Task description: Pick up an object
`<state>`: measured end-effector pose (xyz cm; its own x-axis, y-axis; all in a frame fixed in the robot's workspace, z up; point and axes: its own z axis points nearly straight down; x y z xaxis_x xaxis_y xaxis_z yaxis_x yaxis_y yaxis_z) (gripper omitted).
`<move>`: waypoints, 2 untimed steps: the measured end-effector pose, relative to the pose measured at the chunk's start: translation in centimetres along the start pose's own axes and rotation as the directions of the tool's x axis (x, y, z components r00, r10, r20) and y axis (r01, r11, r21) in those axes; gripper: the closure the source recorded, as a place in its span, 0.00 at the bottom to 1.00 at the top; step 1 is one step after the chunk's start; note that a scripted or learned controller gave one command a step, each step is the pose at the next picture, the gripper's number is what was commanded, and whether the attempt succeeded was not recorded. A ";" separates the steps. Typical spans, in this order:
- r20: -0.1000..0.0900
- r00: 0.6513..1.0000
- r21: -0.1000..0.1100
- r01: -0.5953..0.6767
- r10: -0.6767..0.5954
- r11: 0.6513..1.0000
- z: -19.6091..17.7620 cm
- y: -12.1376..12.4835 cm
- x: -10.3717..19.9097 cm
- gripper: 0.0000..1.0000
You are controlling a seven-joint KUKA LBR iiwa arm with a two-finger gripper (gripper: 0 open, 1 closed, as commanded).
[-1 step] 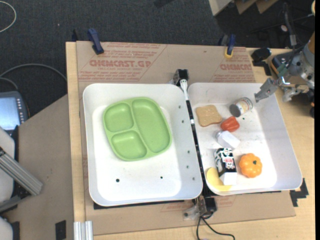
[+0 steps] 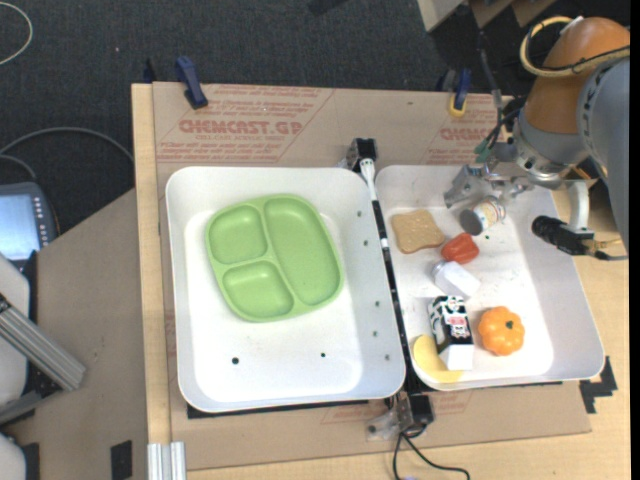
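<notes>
**binwatcher:** So where's the gripper (image 2: 480,206) sitting, and has it got anything?

**iiwa_tinkerer:** It's in the upper right of the frame, low over the top end of the right bin (image 2: 572,298). The grey arm (image 2: 585,88) with the orange band comes in from the right edge. Honestly I can't tell whether it's open or closed, the wrist hardware blocks the view from this angle. I don't see anything clearly gripped in it either.

**binwatcher:** What's closest to it then?

**iiwa_tinkerer:** A small red piece (image 2: 460,248), just below and left of the gripper. Left of that, near the bin's left wall, lies a toast slice (image 2: 417,230), flat. Under the red piece there's a white lump (image 2: 455,278), too small to tell what it is. Further down, toward the bottom of the bin, a little cow-print milk carton (image 2: 453,326) lies beside an orange pumpkin (image 2: 500,330), pumpkin on the right. The carton's lower end overlaps a yellow piece (image 2: 427,360) down in the bottom left corner.

**binwatcher:** And the other bin?

**iiwa_tinkerer:** The left bin (image 2: 200,358) takes up the middle of the frame and holds a green divided plate (image 2: 273,256), three compartments, sitting in the upper half. Both bins rest on a brown board (image 2: 250,123) with red lettering, and there's a blue clamp (image 2: 190,80) on its top left edge.
</notes>
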<state>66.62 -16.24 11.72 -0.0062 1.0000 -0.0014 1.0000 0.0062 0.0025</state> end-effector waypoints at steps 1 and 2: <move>0.007 1.000 -0.021 -0.005 0.005 1.000 0.0 -0.6 0.4 0.00; 0.009 1.000 -0.026 -0.006 0.006 1.000 0.5 -1.0 1.6 0.00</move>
<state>65.57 -14.67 11.20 -0.0002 0.9999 -0.0105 0.9996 0.0005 0.0288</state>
